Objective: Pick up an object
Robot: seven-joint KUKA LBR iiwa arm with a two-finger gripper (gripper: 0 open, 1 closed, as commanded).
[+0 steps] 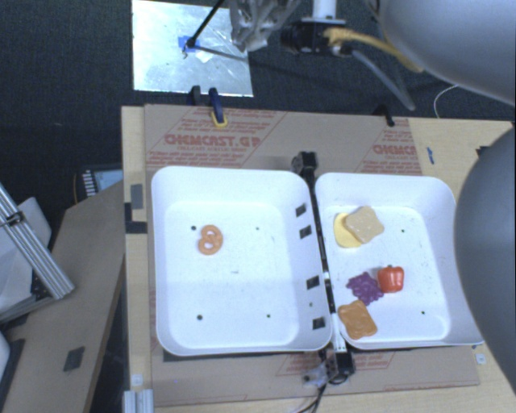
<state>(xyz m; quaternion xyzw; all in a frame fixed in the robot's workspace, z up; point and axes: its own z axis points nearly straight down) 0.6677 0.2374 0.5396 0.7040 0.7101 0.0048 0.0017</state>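
A small orange pretzel point(210, 239) lies alone in the left white bin point(169, 323). The right white bin point(435, 323) holds a tan bread slice point(365, 223) resting on a yellow disc point(344, 234). Nearer the front are a purple grape bunch point(364, 286), a red pepper point(391, 278) touching it, and an orange-brown piece point(357, 319). My gripper point(256, 24) hangs high at the top edge of the view, beyond the bench's far side and well away from both bins. Nothing is seen in it.
The grey arm point(451, 36) crosses the top right, and another grey link point(488, 258) covers the right bin's right edge. A shiny metal sheet point(173, 48) lies behind the bench. Black clips point(310, 258) run along the divider between the bins.
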